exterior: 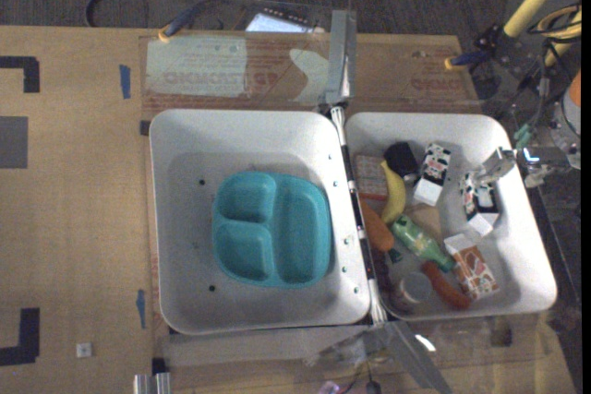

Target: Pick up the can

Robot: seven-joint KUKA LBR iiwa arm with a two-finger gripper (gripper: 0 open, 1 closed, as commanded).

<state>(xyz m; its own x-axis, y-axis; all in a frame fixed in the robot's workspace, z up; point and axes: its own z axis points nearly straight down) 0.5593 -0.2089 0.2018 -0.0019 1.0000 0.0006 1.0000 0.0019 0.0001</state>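
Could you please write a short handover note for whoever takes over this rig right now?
Gripper: over the right bin's upper right part, near a small carton; finger state unclear, nothing seen held.
Can: near the right bin's front edge, beside the green bottle and a reddish-brown item.
Left bin: holds a teal divided tray.
Done: nothing yet.
Left: move to the can, grasp, lift.
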